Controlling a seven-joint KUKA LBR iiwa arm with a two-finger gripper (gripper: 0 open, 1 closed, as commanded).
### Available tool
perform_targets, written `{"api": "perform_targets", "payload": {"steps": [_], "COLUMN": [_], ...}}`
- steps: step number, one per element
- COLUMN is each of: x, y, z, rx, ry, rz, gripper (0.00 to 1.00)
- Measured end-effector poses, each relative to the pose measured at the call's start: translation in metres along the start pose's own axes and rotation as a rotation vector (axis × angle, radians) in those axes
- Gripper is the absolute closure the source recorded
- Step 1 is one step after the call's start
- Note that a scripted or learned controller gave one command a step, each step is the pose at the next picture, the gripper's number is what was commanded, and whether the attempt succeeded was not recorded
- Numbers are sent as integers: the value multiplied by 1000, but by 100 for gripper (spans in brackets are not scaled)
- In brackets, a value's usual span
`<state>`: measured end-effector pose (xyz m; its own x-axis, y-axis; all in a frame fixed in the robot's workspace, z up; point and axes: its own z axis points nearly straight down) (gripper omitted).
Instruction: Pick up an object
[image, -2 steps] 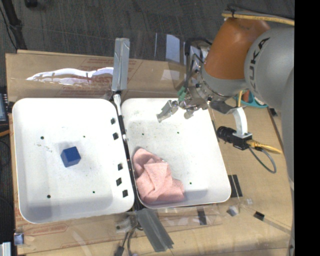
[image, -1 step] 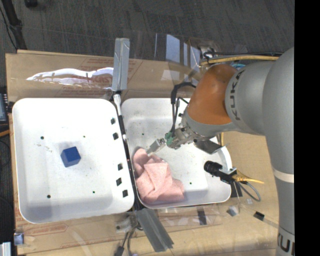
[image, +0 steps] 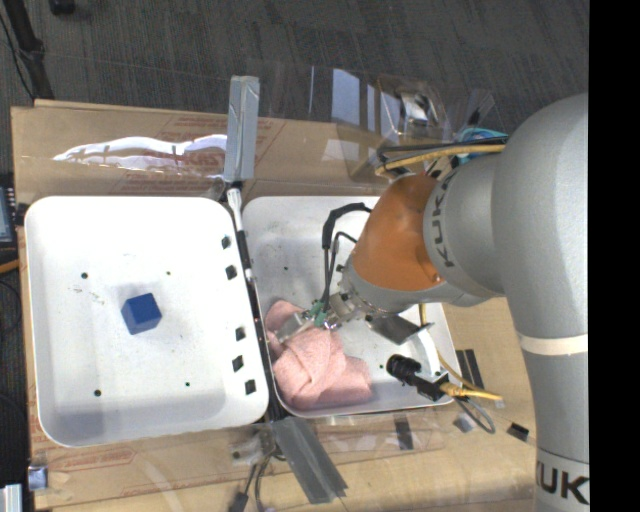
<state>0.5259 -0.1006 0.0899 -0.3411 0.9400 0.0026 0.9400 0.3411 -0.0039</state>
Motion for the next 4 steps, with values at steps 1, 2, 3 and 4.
{"api": "perform_targets", "payload": {"steps": [1,2,3,4], "x": [-1,9,9,-29], "y": [0,24,24,36], "z": [-9,-101,-101,-5], "rx": [2,-2,-2,-7], "ry": [0,-2,-2,-2], "rz": [-5,-182,-182,-319], "gripper": [100,100,0,0]}}
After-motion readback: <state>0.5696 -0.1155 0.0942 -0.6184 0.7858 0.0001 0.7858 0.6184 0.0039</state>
